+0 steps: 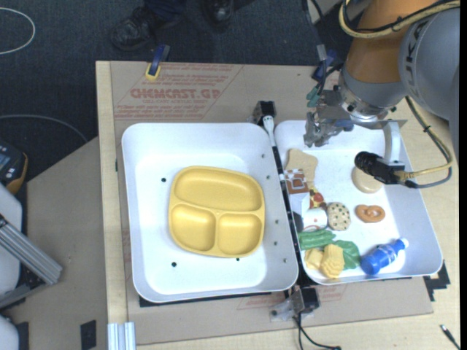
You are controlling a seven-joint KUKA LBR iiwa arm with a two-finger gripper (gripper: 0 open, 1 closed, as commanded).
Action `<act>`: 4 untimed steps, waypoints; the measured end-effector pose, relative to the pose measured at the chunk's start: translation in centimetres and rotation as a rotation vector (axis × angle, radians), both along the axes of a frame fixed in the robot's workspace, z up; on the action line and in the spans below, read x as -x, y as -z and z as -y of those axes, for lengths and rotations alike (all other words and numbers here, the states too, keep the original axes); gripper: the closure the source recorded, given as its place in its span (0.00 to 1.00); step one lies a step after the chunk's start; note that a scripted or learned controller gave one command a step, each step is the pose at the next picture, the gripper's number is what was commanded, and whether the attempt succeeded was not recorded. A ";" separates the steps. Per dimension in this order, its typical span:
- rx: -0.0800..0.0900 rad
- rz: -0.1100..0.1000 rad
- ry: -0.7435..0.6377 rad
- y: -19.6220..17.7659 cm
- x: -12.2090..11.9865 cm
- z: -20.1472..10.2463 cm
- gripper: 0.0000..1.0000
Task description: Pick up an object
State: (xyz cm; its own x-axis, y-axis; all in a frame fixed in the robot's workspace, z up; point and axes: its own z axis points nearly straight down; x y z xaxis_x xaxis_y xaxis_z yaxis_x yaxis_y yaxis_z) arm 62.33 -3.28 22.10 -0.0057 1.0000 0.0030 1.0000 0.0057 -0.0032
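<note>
My gripper (pixel 315 138) hangs over the back left corner of the right bin (pixel 419 217), just behind a tan bread-shaped piece (pixel 301 162); nothing shows between its fingers. Further forward in that bin lie a small brown and white block (pixel 295 181), a speckled cookie (pixel 338 214), a pretzel-like brown ring (pixel 370 213), a beige round piece (pixel 366 180), a green leafy piece (pixel 330 241), yellow corn-like pieces (pixel 326 261) and a blue bottle (pixel 381 256).
The left bin (pixel 146 159) holds a yellow divided plate (pixel 216 211). A black clamp (pixel 264 112) sits at the back where the two bins meet. The arm's orange band (pixel 383 35) rises above the right bin's back edge.
</note>
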 end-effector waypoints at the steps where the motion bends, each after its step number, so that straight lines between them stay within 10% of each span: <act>1: 0.000 0.002 -0.001 0.6 -0.5 -5.7 1.00; 4: 0.003 -0.001 0.006 0.6 -0.1 -6.2 1.00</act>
